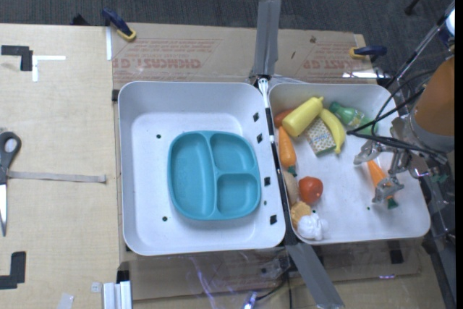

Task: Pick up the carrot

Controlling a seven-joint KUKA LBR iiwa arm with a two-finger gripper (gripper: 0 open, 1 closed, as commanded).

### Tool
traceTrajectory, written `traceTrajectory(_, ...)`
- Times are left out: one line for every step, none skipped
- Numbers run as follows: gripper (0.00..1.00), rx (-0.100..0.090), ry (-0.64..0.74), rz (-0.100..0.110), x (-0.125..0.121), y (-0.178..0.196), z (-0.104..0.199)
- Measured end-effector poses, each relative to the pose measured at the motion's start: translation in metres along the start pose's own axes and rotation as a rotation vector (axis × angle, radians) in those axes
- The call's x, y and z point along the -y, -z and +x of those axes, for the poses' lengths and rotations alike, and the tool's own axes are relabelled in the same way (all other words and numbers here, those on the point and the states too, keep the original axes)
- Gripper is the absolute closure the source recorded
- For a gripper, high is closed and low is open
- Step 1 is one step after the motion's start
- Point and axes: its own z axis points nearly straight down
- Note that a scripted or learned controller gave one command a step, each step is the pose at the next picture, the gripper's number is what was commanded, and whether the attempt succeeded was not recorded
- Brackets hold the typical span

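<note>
Looking down from the fixed camera, the two-finger metal gripper (383,171) is hovering low in the right white bin (347,224) near its right wall, its fingers parted around a small orange carrot piece (375,171) with no clear grip visible. A longer orange carrot (287,148) is lying against that bin's left wall, beside a yellow mustard bottle (302,116), banana (334,129) and red tomato (310,189), leaving bare floor between. The left bin is holding a teal divided plate (215,174).

carrot (287,148): orange, tapered, long axis roughly 12-to-6
location: right bin, 9 o'clock side, against left wall
neighbours: yellow bottle at its 12–1 o'clock, tomato at 5 o'clock
</note>
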Motion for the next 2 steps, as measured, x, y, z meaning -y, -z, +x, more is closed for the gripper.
traceTrajectory(1.00,0.005,0.002,0.003,0.000,0.011,-0.002)
traceTrajectory(1.00,0.001,0.413,0.000,-0.008,0.005,0.038)
